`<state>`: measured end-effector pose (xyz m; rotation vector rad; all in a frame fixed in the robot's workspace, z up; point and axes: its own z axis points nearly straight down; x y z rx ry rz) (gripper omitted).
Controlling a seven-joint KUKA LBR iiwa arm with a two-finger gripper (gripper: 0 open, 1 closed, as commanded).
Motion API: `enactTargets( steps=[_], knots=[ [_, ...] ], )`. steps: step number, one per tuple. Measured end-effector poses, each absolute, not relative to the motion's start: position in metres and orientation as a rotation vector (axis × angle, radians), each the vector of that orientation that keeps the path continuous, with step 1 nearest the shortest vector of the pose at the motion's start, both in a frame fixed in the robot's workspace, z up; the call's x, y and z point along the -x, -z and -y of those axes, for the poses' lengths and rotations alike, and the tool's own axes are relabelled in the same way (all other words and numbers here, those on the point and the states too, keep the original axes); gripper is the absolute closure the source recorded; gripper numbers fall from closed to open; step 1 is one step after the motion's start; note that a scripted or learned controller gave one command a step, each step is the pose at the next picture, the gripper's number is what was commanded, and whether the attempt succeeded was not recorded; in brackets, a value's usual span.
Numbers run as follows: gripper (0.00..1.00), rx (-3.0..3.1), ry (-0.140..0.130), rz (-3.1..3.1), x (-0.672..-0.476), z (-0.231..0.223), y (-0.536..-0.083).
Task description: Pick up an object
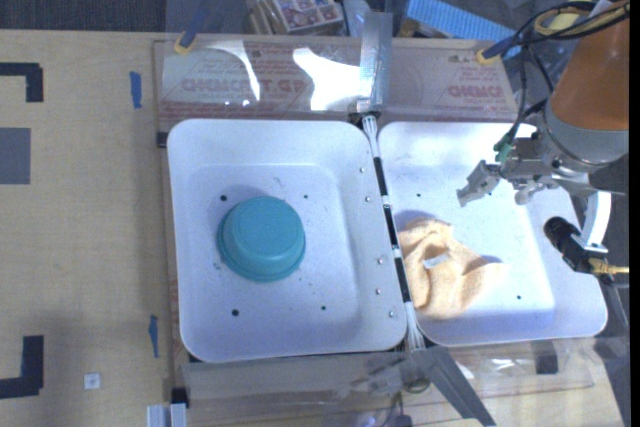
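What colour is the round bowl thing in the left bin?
Teal blue: the round upside-down plastic bowl, seen in the camera view.

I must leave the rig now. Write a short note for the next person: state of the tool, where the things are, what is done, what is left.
Tool: above the right bin, upper part, holding nothing.
Things: yellow cloth lies in the right bin by its left wall, below and left of the tool. Teal bowl sits upside down in the left bin.
Done: nothing picked up.
Left: take one object; the cloth is nearer.
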<state>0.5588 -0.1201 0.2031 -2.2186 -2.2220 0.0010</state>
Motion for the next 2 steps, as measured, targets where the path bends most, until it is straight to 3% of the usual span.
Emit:
enactTargets(
  steps=[1, 2],
  knots=[
    [0.00, 2.153, 0.007, 2.298, -0.482, 0.141, -0.089],
    [1.00, 2.158, 0.013, 2.301, -0.484, 0.141, -0.100]
  ],
)
